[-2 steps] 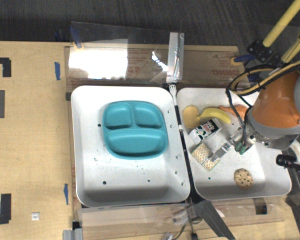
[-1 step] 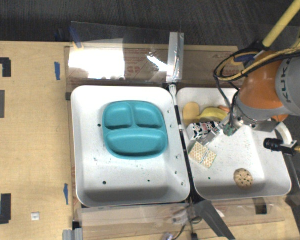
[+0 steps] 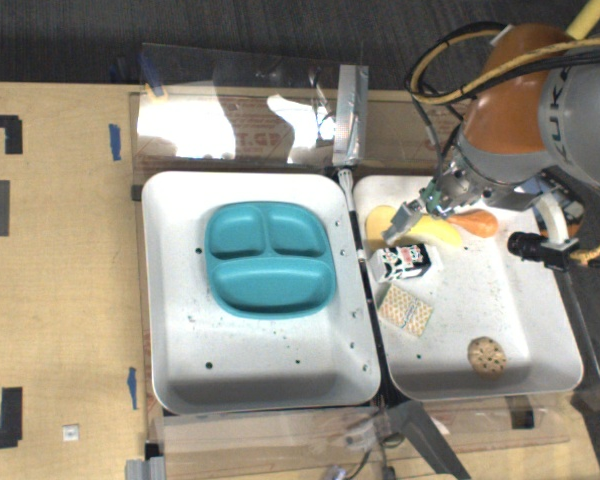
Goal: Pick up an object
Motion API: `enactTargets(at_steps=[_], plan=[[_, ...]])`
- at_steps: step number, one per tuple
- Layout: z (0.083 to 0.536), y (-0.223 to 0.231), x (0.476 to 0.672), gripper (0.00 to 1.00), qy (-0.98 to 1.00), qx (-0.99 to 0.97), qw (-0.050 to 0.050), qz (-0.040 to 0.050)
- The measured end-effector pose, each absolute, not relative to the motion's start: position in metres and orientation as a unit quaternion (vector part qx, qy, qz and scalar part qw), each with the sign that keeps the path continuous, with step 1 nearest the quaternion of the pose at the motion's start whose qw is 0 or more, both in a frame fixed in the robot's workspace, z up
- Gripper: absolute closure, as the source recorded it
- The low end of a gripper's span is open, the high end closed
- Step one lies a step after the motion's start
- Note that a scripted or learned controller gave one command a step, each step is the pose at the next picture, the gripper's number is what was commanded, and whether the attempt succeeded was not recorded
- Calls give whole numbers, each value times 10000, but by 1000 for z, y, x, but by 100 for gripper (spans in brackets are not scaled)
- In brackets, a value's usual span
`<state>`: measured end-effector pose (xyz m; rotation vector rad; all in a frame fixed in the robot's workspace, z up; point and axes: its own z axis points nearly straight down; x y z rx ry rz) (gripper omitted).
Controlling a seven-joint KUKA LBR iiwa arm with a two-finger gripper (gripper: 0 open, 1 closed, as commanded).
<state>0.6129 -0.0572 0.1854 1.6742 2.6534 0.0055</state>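
The right bin holds several small things. A yellow banana lies at its back left, with an orange carrot just to the right of it. A black-and-white packet sits in front of the banana, then a tan waffle-patterned cracker, and a round cookie near the front. My gripper reaches down from the right over the banana's left part, low in the bin and right above the packet. I see nothing lifted in it.
The left bin holds a teal divided plate. A clear panel and a metal bracket stand behind the bins. The grey arm with its orange band and cables covers the right bin's back right corner.
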Motion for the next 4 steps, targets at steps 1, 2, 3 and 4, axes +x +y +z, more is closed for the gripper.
enactTargets(at_steps=[1, 2, 3, 4], plan=[[116, -106, 612, 0, 8496, 5272, 128, 69], [108, -137, 617, 0, 7739, 6330, 147, 159], [106, -159, 669, 0, 7609, 6487, -111, -4], [105, -189, 678, 0, 7920, 6102, -87, 146]])
